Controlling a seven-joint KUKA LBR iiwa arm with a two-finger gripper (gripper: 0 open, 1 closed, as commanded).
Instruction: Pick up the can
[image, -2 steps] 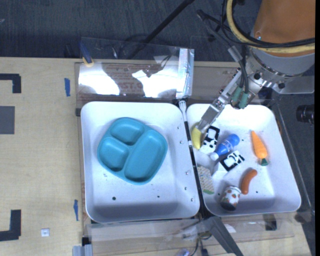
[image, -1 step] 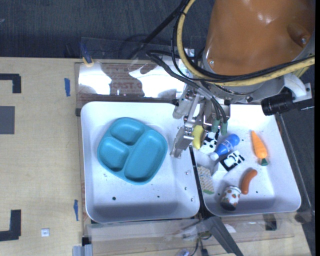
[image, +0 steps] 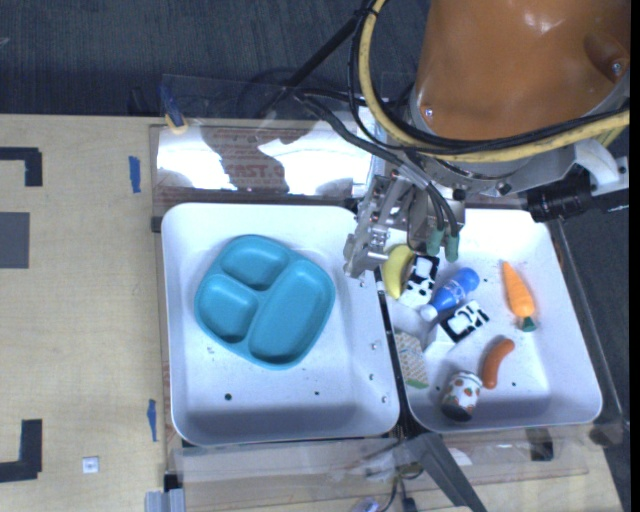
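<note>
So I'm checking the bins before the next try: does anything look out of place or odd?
Mostly no. The blue divided plate lies flat in the left bin. The toys in the right bin are crowded against the divider, and a mesh-like scrap lies right along that edge. The gripper hangs over the divider rather than inside either bin.

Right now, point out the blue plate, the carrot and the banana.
blue plate (image: 265, 300): camera view, on its centre ridge.
carrot (image: 517, 290): camera view, mid orange body.
banana (image: 398, 272): camera view, middle of its yellow side.
</note>
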